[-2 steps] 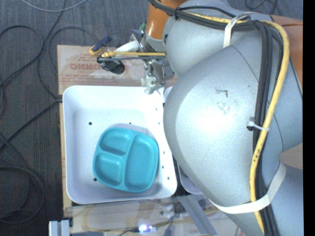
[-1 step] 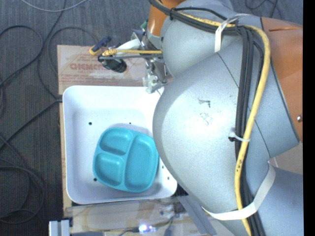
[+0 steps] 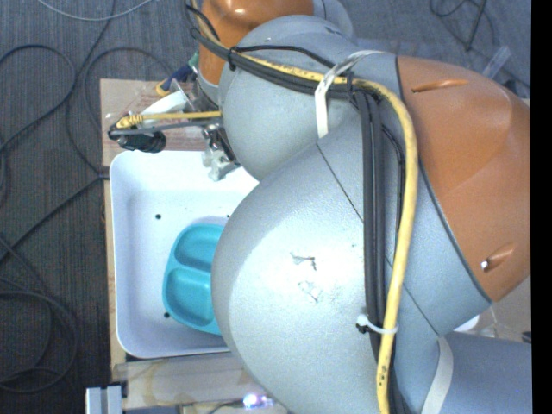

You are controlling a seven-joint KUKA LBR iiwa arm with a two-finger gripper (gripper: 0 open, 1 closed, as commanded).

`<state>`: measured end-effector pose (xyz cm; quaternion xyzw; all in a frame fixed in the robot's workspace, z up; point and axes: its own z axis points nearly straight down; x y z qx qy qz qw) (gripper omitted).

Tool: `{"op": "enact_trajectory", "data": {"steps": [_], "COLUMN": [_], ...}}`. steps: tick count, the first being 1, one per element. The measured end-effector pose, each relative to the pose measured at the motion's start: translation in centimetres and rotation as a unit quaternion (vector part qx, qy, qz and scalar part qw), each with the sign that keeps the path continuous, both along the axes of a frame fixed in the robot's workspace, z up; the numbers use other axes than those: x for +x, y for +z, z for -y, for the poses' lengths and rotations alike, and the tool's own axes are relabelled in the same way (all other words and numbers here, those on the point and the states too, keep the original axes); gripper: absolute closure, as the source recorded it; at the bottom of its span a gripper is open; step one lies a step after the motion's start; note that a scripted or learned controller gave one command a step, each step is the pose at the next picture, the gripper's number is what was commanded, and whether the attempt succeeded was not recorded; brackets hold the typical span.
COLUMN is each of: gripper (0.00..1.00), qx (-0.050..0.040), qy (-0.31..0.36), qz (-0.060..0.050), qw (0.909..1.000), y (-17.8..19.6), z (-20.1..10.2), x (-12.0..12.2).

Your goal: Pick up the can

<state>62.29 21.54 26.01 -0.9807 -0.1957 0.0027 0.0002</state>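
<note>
My grey arm, with its orange band, covers most of the camera view and hides most of the bench. My gripper (image 3: 216,157) hangs over the far edge of the white bin (image 3: 138,222), near that bin's upper corner. Nothing can be made out between its tips from this angle. A blue two-compartment dish (image 3: 195,276) lies in the bin, partly hidden under the arm.
The bin's left and near rims stand close to the bench edge (image 3: 109,231). Dark carpet with loose cables (image 3: 43,188) lies beyond the bench on the left. The arm's bulk hides everything to the right of the dish.
</note>
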Motion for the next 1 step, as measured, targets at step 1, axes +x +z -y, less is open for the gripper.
{"op": "enact_trajectory", "data": {"steps": [1], "gripper": [1.0], "qx": [-0.0006], "qy": [0.002], "qz": [-0.003], "qw": [1.0], "y": [0.68], "z": [0.19], "x": [0.02]}}
